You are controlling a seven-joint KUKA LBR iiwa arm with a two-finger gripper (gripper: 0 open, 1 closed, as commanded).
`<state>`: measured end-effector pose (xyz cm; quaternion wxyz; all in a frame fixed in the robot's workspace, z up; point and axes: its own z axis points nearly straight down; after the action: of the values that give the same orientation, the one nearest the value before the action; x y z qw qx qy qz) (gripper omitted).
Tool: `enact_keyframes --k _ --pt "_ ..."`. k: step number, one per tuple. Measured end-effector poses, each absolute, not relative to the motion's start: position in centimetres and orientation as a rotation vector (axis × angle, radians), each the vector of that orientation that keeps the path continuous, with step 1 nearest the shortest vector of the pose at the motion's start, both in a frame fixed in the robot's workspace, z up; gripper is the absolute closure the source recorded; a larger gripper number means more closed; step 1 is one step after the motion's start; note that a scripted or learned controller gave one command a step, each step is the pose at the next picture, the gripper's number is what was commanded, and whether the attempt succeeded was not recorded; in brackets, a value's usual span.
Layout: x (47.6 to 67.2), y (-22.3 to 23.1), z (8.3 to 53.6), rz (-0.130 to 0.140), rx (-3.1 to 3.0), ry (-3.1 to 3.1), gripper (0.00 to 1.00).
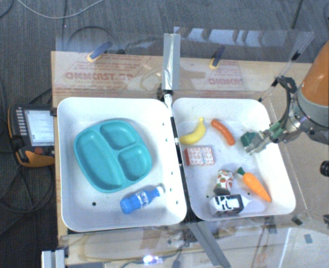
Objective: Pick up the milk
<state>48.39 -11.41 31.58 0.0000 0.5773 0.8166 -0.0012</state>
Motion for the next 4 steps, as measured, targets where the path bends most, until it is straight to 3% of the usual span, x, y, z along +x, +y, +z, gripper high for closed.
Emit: enact_keyframes --k 1,2,3,4 --pt "48.4 -11.4 31.6 -0.005 1.814 2.564 0.00" --pt "48.3 -11.0 17.8 -0.002 1.779 2.593 0.00" --pt "53.9 -12.4 9.3 -0.001 1.921 2.487 0.00" --pt "48.5 -14.4 9.7 -0.003 2.248 2.200 0.00"
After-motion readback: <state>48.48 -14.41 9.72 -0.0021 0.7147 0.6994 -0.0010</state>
